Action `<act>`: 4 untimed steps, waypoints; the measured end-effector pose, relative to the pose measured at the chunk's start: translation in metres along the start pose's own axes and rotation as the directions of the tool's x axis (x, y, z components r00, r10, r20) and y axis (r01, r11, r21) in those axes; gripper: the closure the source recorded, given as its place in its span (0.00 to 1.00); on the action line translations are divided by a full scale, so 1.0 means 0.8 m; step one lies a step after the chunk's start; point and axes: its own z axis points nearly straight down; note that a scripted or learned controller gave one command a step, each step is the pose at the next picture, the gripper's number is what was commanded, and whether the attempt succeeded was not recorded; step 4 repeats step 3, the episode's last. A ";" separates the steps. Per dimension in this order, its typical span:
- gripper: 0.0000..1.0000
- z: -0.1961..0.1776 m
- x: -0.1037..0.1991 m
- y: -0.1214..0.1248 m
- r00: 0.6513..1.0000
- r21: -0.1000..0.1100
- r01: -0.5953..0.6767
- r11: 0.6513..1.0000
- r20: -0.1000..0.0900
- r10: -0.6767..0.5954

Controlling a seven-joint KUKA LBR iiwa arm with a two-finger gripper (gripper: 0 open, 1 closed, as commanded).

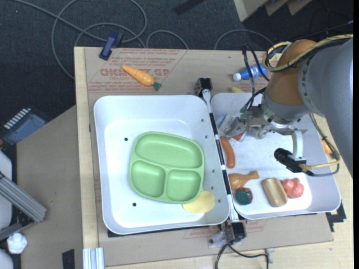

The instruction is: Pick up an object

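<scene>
grey claw (242,125) hangs low in the right bin (320,203), upper left part; can't tell its state or whether it has hold of anything. looks like reach/descend step, no pick yet. nearest candidate is the orange sausage (227,152) just below it, along the divider wall; chicken leg (243,179), bread roll (274,191) and pink ball (293,188) sit nearer the front rim. next move needs alignment over one item. divider side is tight, bin middle has room.

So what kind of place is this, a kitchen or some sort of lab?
Most likely a robotics lab bench, not a kitchen. A grey arm reaches over two white bins holding toy food such as a plastic hot dog, and loose cables trail across the dark carpet behind the bench.
</scene>
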 end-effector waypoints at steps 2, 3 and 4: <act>0.00 0.000 -0.005 0.030 1.000 0.003 0.000 1.000 0.000 0.000; 1.00 -0.013 -0.005 0.030 1.000 0.001 0.001 1.000 0.001 -0.001; 1.00 -0.013 -0.005 0.030 1.000 0.001 0.001 1.000 0.001 -0.001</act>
